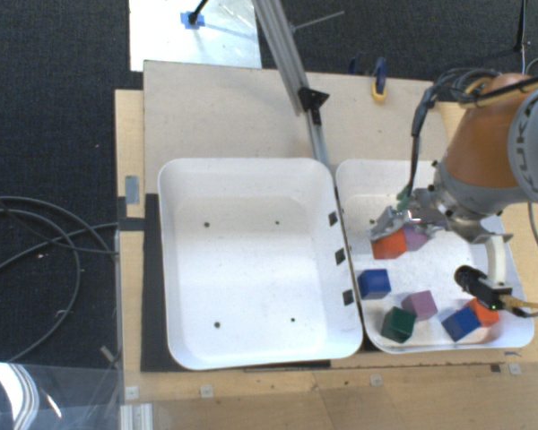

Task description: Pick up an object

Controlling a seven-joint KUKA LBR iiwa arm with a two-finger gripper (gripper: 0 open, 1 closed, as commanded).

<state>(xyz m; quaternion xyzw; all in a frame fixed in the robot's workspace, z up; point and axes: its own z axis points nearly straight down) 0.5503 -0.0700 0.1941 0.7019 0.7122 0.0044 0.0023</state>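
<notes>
**Orange block sitting under the gripper in the right bin**

Orange, and lying in the upper middle of the right bin (pixel 520 334), the block (pixel 389 244) is sitting just below the gripper (pixel 400 219), with a pale purple block (pixel 416 237) touching its right side. The metal fingers are reaching down at the orange block's top edge, but whether they are clenched on it or released cannot be told from this slanted view; nothing is clearly showing between them.

For a good grasp, the fingers are probably needing to straddle the orange block alone, squarely across two opposite faces, and the purple neighbour is crowding one of those sides, so closing could catch both or push one away.

Room is looking fair. Open white floor is lying to the left of the orange block, up to the wall shared with the left bin (pixel 175 267). Below it, apart from it, a blue cube (pixel 374 283), a green cube (pixel 398 324), a second purple cube (pixel 420 305) and a blue-and-orange pair (pixel 466 321) are clustering along the near rim. A straight lift is looking the safest way out.
</notes>
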